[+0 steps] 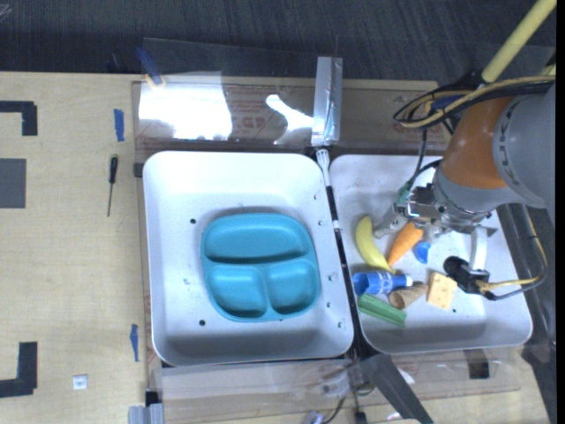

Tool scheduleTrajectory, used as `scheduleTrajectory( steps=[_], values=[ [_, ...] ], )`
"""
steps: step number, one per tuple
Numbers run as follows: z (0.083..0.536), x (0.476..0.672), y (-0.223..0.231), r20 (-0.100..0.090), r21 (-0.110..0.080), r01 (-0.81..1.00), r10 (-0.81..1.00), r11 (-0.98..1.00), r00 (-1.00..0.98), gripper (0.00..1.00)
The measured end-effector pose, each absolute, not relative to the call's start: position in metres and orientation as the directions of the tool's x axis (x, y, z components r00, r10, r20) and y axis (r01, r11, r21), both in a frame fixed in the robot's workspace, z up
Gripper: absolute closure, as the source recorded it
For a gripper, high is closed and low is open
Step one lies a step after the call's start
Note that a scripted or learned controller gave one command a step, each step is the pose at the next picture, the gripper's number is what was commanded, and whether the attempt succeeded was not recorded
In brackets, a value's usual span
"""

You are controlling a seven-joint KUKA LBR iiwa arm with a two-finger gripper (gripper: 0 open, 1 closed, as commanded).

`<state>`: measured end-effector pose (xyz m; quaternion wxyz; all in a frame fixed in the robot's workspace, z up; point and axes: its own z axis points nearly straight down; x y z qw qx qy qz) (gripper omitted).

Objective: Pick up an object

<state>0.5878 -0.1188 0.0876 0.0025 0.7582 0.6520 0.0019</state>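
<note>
The right bin (508, 325) holds several toy foods: a yellow banana (371, 244), an orange carrot (403, 244), a blue bottle (378, 283), a green bar (381, 311), a brown cone (408, 297) and a yellow cheese wedge (441, 290). My gripper (415, 221) hangs low over the middle of this bin, right at the carrot's upper end. The wrist and its orange band (472, 148) hide its tip. A small blue piece (422, 252) lies just right of the carrot.
The left bin (168, 237) holds a blue divided plate (259, 263). A clear panel and a metal post (327, 100) stand behind the bins. Cables (494, 281) trail over the right bin's right side.
</note>
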Motion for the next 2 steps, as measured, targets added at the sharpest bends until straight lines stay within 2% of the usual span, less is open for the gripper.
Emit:
scheduleTrajectory(
  steps=[1, 2],
  values=[
    [0.116, 0.521, -0.110, 0.001, -0.001, 0.987, 0.987, -0.163, 0.163, 0.00],
    [0.127, 0.505, -0.163, -0.001, 0.001, 0.995, 0.995, -0.100, 0.100, 0.00]
  ],
)
